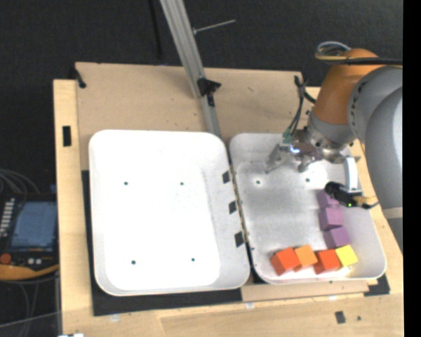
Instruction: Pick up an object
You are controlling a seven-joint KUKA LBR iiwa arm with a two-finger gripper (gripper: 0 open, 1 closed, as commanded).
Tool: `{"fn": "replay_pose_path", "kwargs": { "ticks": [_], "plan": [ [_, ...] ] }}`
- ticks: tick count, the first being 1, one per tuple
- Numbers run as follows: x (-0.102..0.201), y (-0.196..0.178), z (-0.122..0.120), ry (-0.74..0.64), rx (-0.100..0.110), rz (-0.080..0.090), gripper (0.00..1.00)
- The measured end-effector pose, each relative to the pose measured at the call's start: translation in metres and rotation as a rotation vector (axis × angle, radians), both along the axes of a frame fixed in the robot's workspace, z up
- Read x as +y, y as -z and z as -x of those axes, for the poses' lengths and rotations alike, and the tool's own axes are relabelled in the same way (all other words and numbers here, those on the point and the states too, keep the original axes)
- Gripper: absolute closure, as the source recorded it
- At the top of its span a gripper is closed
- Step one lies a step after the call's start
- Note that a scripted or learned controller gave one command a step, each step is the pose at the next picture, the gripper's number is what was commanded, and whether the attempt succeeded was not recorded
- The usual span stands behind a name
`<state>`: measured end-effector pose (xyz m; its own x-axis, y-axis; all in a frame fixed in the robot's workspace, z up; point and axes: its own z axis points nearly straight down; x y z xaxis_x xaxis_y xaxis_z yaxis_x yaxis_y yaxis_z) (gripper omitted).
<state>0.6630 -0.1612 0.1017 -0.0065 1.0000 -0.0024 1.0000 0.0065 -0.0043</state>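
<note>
Blocks (316, 248) are gathered at the right bin's (266, 188) front edge; the end effector (292, 159), spread wide and holding nothing, must be lowered onto one.

Pincer (289, 161) over right bin (281, 209), blocks (314, 258) along near edge

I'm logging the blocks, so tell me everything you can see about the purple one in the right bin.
The purple block looks like matte foam, possibly two pieces stacked end to end. It lies along the right wall of the right bin, just above the yellow block and apparently touching it. The claw is apart from it.
</note>
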Motion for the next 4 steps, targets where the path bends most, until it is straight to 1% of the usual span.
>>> {"fn": "replay_pose_path", "kwargs": {
  "ticks": [1,2,3,4],
  "plan": [
    [-0.002,0.003,-0.001,0.001,-0.005,0.001,0.0],
    [-0.003,-0.009,-0.002,-0.002,-0.008,0.004,1.0],
    [-0.01,-0.064,0.004,0.006,-0.011,-0.001,1.0],
    [-0.004,-0.111,-0.001,0.003,-0.011,-0.002,1.0]
  ]
}}
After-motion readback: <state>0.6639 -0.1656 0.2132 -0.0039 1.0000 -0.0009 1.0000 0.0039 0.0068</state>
